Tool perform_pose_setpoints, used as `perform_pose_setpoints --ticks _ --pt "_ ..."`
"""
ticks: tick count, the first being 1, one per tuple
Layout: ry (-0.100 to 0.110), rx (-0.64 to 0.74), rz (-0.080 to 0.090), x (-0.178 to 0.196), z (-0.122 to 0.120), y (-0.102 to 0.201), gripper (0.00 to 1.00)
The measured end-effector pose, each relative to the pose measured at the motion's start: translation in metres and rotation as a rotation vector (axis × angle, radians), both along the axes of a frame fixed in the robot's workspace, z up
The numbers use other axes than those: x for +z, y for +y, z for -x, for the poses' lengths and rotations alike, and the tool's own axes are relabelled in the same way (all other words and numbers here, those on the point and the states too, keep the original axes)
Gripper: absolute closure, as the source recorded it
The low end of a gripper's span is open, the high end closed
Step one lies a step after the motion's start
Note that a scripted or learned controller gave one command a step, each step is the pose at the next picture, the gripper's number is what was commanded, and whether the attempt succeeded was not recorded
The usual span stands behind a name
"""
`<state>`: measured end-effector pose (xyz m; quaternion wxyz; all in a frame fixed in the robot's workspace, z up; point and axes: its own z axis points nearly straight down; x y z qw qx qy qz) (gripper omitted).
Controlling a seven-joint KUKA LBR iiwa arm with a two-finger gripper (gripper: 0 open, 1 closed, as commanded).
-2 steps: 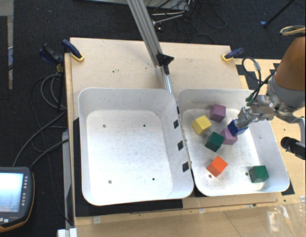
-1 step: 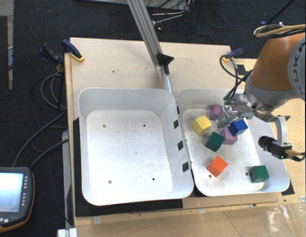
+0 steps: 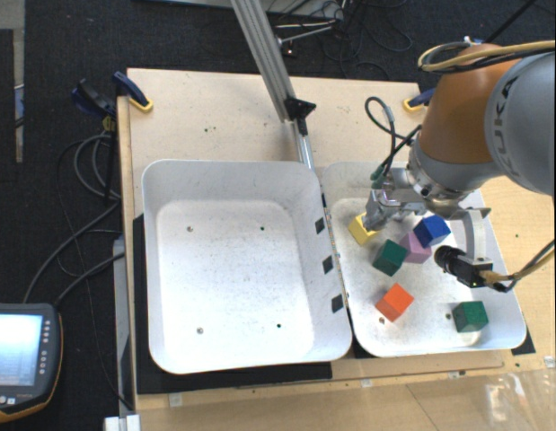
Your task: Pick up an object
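The task looks to be at its early part: no block is lifted yet, as far as I can judge. All the blocks lie on the floor of the right bin [image 3: 516, 335], in the right half of the frame. There is a yellow block [image 3: 360, 231] near the bin's left wall, a dark green block [image 3: 389, 258] below and to the right of it, a pink block [image 3: 419, 246] touching a blue block [image 3: 432, 231], an orange block [image 3: 394, 302] lower down, and a second green block [image 3: 470, 316] near the lower right corner. The left bin [image 3: 161, 205] stands just beside, in the middle of the frame.

The arm [image 3: 480, 115] comes in from the upper right and bends down over the right bin. Its claw [image 3: 376, 212] is low, just above the yellow block and maybe touching it. Whether the claw is released or clenched, I cannot tell, because the wrist body hides this part. The grasp and the lift are what is left, in my judgement.
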<state>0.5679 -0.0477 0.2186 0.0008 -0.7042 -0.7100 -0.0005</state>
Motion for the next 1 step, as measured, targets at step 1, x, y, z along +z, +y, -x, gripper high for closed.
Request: perform_pose_setpoints --ticks 1 --pt "-0.003 0.001 0.000 -0.0007 -0.0254 0.0529 1.00"
